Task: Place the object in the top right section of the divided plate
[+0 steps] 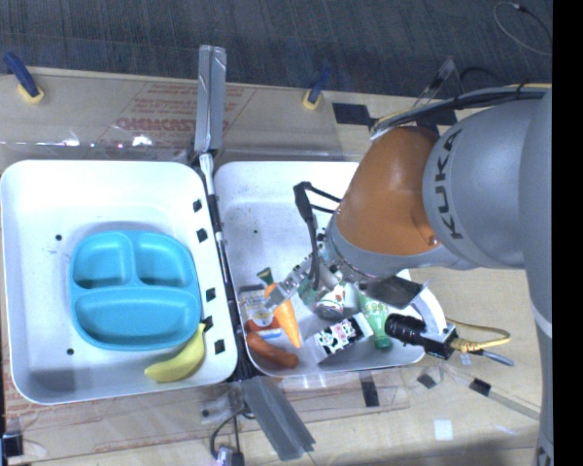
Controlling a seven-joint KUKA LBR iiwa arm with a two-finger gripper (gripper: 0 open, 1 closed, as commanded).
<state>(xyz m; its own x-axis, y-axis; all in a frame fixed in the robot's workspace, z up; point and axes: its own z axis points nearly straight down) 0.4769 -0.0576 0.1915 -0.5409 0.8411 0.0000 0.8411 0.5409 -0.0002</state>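
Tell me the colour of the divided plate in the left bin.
Light blue. The divided plate shows best in the camera view.

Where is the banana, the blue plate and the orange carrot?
banana (pixel 180 358), camera view, middle of its curve.
blue plate (pixel 134 289), camera view, ridge between its sections.
carrot (pixel 289 323), camera view, middle of its body.

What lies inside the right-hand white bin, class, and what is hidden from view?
In the right bin an orange carrot, a brown sausage and a black-and-white cow toy lie near its front edge. The arm covers the bin's right part, so anything beneath it cannot be seen.
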